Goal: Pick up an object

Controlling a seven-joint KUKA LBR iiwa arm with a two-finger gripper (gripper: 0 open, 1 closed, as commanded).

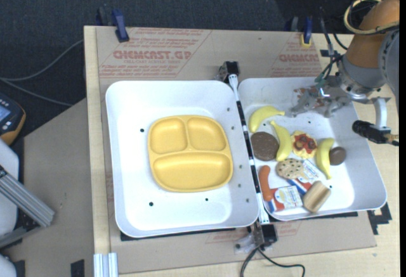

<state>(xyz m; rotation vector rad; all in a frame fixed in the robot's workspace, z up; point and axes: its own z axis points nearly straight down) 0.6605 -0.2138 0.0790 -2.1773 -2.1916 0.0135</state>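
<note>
My gripper (pixel 309 101) hangs over the far part of the right bin (pixel 371 177), just right of a yellow banana (pixel 263 116). Nothing is visibly held in it. Toy foods lie nearer in that bin: a second banana (pixel 282 139), a third banana (pixel 325 156), a brown round patty (pixel 264 146), a chocolate-chip cookie (pixel 290 168), a red pizza slice (pixel 305 142), a small brown ball (pixel 337 155), an orange sausage (pixel 264 179), a bread roll (pixel 316 196) and a flat printed packet (pixel 287 197).
The left bin (pixel 124 142) holds a yellow divided tray (pixel 189 153). The grey arm with its orange band (pixel 371 32) comes in from the upper right. A black part (pixel 371 131) juts over the right bin's far right side.
</note>
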